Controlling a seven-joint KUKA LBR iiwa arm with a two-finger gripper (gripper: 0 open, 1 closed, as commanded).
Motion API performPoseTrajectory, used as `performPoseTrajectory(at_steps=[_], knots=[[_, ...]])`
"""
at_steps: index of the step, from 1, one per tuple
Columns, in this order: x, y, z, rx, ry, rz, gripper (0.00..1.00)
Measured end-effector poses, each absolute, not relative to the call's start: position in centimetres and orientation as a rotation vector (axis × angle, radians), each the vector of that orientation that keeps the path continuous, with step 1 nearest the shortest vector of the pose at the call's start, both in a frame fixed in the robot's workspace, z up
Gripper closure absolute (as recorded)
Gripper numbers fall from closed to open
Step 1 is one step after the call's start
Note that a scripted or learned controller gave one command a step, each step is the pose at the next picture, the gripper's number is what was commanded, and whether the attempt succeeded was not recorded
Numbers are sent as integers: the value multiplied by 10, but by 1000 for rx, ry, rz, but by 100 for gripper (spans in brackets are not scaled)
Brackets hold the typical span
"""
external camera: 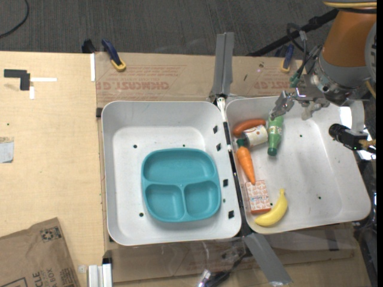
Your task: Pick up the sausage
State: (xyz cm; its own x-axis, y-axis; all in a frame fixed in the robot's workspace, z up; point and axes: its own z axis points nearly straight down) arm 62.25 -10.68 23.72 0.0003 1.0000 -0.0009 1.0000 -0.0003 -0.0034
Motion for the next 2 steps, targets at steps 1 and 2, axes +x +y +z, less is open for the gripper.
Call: performPoseTrajectory(at_steps=[1, 2], knots=[[606, -95, 205, -2171, -2268, 5, 0], [659, -14, 190, -2116, -2322, 3, 0]])
